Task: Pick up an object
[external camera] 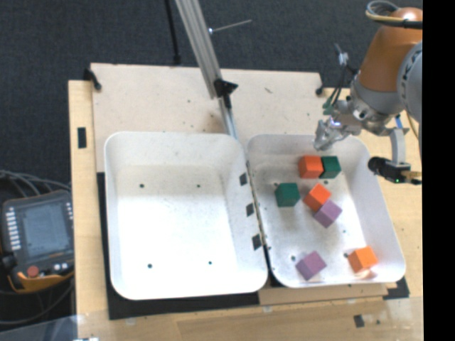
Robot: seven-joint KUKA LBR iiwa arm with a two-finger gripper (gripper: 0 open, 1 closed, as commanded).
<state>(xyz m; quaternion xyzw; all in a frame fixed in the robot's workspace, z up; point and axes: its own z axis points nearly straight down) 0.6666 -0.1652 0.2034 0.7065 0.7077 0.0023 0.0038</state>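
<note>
- Camera view: pincer (325, 138) hangs over the right bin's (380, 212) far rim, nothing seen in it — apart or together, can't tell.
- Nearest targets: orange cube (310, 167) touching dark green cube (330, 166), just below the pincer.
- Tip: straddle orange cube's free sides — neighbour blocks the other axis; descend straight.

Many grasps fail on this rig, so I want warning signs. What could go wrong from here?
1. The gripper hangs above an orange cube touching a green cube; a finger may hit the neighbour or grab both.
2. That pair sits near the right bin's back wall, so descent might clip it.
</note>
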